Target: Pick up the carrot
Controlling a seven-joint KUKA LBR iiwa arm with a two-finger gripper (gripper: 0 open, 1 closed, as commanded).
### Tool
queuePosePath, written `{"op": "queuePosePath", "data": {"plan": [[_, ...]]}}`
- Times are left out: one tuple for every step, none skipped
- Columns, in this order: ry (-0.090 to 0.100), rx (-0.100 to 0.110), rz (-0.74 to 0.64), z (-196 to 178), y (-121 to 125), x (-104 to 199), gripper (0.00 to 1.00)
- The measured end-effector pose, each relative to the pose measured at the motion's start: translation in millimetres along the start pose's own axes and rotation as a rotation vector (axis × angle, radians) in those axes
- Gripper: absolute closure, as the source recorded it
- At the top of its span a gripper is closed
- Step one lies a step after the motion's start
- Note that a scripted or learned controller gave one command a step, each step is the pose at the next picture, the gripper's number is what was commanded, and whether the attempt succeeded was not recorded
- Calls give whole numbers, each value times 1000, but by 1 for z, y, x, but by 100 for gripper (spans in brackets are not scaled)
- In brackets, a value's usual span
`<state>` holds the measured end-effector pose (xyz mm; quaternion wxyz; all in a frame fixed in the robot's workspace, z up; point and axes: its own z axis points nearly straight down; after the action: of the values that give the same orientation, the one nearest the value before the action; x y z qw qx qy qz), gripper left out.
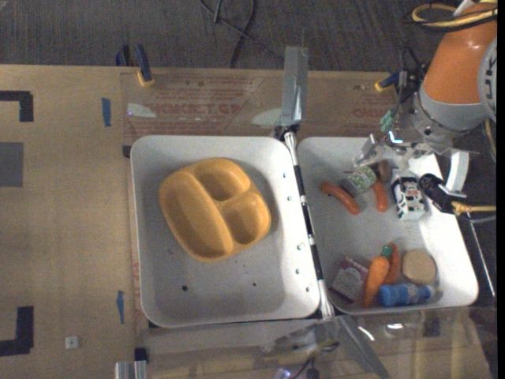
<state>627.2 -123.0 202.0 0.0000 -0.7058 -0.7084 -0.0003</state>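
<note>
Carrot (376, 278) is what we are after, and we find it in the right bin (461, 247), toward the near edge, lying roughly lengthwise with its green top at the far end and its tip pointing toward the near rim. It is hemmed in — a small pink packet (348, 279) sits just to its left, a round tan piece (419, 266) lies just to its right, and a blue bottle (404, 294) rests across the near corner, close to the carrot's lower end. The gripper (384, 158) hangs over the far part of the same bin, well apart from the carrot, above a cluster made up of a greenish block (362, 180), two orange-red sausage-like pieces (341, 197) and a black-and-white toy (409, 197). Nothing that we can see sits between its fingers, and whether they stand wide or narrow we cannot tell from this angle. The left bin (158, 290) holds a yellow divided plate (214, 208) and plays no part here. We judge the task to be in its approach step — nothing is grasped yet. The next move, as we read it, calls for carrying the gripper toward the near side of the bin, lining it up across the carrot's body, and coming down between packet and tan piece without nudging either.
</note>
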Motion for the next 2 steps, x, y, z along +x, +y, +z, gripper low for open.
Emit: {"op": "queuePosePath", "data": {"plan": [[0,0,-276,59,-58,21,0],[-5,-8,-410,114,-121,-34,0]]}}
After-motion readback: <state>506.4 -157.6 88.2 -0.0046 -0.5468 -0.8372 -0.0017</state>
